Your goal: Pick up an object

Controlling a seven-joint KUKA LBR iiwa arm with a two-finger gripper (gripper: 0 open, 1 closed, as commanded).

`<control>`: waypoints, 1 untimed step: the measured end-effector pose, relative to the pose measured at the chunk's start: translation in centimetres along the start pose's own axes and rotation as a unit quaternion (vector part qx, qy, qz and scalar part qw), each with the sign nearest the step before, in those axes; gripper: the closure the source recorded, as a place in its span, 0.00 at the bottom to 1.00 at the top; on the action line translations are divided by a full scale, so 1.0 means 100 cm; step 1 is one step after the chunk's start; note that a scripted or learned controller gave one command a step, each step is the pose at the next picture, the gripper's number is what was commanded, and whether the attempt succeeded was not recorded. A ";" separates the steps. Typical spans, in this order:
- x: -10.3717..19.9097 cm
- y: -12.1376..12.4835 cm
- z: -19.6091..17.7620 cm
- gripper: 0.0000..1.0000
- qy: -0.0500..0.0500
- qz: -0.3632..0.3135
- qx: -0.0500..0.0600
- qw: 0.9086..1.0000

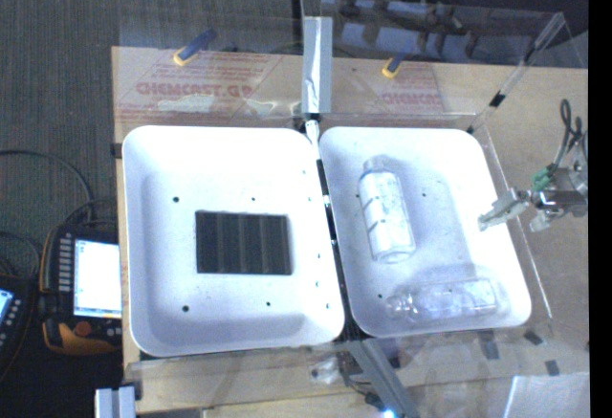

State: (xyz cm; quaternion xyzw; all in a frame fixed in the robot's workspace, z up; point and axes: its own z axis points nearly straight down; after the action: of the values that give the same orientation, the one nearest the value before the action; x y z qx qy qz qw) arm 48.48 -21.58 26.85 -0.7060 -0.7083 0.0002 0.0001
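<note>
Over on the right edge of the bench, the gripper sits just outside the right bin.

Nothing's between its fingers, and honestly I can't tell if the claw is spread or pinched from this angle. Inside that right bin there's a white bottle lying on its side near the middle, and a clear plastic bottle lying flat along the near wall. Left bin just has a dark ribbed panel flat on its floor.
</note>
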 end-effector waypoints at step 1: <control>0.124 0.040 0.064 0.00 0.000 0.027 0.000 1.000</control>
State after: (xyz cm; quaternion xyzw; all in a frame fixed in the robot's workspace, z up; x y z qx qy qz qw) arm 52.47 -9.21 20.42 -0.7246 -0.6892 -0.0002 0.0003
